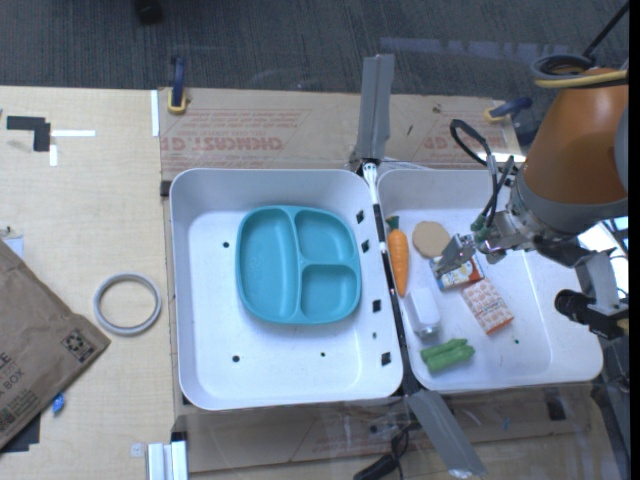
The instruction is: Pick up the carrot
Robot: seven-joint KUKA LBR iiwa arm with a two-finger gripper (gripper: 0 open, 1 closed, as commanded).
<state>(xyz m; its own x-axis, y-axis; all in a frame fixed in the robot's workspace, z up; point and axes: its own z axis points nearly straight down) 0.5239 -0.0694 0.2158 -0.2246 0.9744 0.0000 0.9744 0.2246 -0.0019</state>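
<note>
The gripper (458, 259) hangs low in the right bin (560, 363), just above a red packet (487, 305); its opening cannot be judged. The carrot (399, 255) lies apart to its left, along the bin's left wall, beside a tan disc (431, 238).

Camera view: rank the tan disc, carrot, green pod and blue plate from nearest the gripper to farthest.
From the gripper:
1. Tan disc, just to its left.
2. Carrot, by the divider.
3. Green pod, at the bin's front.
4. Blue plate, in the left bin.
</note>
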